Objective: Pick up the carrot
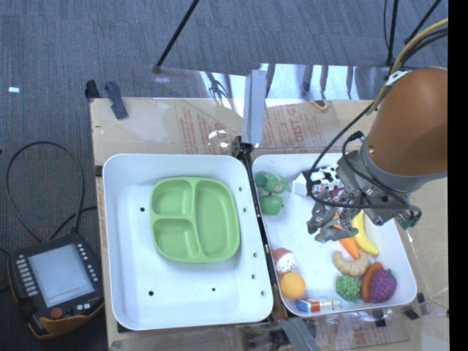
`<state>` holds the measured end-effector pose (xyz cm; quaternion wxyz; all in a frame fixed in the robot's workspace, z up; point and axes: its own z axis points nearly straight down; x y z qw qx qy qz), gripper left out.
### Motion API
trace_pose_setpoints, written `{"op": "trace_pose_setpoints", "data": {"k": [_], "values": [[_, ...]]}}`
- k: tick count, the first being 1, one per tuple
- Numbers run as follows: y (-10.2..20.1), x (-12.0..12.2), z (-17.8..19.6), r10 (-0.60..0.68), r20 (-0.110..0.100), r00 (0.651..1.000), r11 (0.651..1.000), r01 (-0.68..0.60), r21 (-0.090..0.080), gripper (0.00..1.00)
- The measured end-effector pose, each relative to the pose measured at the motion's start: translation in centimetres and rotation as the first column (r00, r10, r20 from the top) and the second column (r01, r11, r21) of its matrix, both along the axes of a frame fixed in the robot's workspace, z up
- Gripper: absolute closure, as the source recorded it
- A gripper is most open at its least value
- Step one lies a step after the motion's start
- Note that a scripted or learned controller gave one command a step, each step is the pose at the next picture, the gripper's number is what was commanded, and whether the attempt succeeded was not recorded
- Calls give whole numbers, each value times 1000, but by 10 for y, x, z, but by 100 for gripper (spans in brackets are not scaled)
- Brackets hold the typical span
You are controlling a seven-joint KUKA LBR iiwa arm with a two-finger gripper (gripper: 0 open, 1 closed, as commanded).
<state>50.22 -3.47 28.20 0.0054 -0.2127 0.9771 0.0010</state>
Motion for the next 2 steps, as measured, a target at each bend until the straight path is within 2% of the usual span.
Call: {"op": "trace_pose_setpoints", "data": {"k": [1,2], "values": [[-7,0,4,-19,-8,1000,1000,19,0,100],[-66,2,62,-137,-4,991,991,137,-4,100]]}}
